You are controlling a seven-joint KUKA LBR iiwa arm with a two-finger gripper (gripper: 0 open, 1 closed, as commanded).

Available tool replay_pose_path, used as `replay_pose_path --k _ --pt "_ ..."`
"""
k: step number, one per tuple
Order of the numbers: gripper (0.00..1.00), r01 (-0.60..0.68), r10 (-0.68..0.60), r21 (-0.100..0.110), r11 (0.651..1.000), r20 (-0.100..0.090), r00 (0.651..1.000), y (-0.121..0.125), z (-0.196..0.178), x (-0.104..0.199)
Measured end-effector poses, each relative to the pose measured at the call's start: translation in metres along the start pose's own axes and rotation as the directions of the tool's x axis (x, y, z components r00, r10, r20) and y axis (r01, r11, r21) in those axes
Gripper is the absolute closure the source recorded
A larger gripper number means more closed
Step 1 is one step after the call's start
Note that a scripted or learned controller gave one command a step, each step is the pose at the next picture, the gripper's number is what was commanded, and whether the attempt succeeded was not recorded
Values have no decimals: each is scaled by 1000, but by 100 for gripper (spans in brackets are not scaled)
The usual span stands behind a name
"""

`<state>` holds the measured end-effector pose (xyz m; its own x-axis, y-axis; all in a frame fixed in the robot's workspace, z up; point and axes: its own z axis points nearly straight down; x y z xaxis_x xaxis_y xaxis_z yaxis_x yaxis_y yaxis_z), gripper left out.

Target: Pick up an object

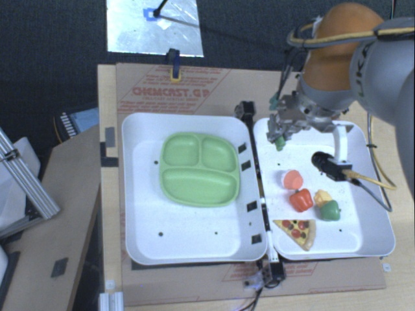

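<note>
Overhead view of the bench, arm entering from the right. The gripper (280, 137) hangs over the far left corner of the right bin (373, 235), with a small green piece at its tip; whether the claw is open, closed or gripping that piece cannot be told from this angle. The candidate objects lie nearer the viewer in the same bin: a salmon-pink round piece (292, 179), a red pepper (301, 200), a yellow pepper (322, 197), a green pepper (330, 210) and a pizza slice (296, 230).

The peppers sit touching one another, so a good attempt would probably descend on an isolated item, such as the pizza slice, with the claw centred over it.

Count: two white bins; one green divided plate (198, 169) in the left bin (139, 238); five toy foods.
</note>
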<state>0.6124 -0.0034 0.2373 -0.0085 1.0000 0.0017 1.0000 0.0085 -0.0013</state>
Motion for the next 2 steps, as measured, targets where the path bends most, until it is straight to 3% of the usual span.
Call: replay_pose_path --k 2 --pt "100 2 -2 -1 1000 0 1000 -48 3 107"
